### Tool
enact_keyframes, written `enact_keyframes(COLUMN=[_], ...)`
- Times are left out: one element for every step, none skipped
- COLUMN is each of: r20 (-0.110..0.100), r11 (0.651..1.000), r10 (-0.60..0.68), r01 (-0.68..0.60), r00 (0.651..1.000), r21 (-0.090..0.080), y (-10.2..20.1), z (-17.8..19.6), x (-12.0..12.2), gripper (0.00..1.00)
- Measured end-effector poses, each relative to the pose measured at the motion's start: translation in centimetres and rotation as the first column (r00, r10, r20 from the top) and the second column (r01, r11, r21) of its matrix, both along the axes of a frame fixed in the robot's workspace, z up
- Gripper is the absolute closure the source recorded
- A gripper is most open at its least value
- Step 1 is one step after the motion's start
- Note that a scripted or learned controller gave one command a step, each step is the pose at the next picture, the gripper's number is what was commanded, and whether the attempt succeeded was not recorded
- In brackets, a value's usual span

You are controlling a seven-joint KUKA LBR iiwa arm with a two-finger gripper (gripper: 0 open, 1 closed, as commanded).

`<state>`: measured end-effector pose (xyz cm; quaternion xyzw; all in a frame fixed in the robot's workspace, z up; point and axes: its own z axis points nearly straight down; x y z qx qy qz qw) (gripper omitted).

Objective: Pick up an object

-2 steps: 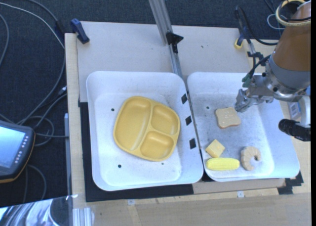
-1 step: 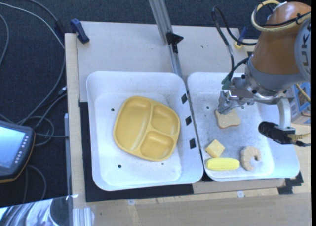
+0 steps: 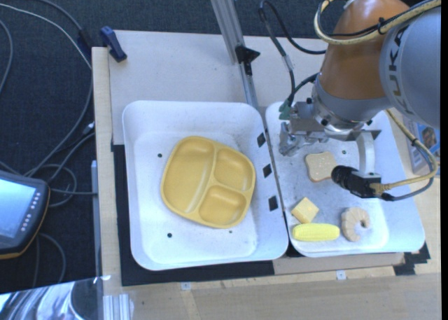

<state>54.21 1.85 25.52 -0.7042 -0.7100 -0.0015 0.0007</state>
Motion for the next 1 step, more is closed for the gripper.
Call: enact_keyframes(r20=[-0.001], r11=[1.000], r10=[-0.002], r01=[0.002], r00=[1.000], r21=[-0.001], y=[5.95], z=[-0.92], x=[1.58], gripper=[1.00])
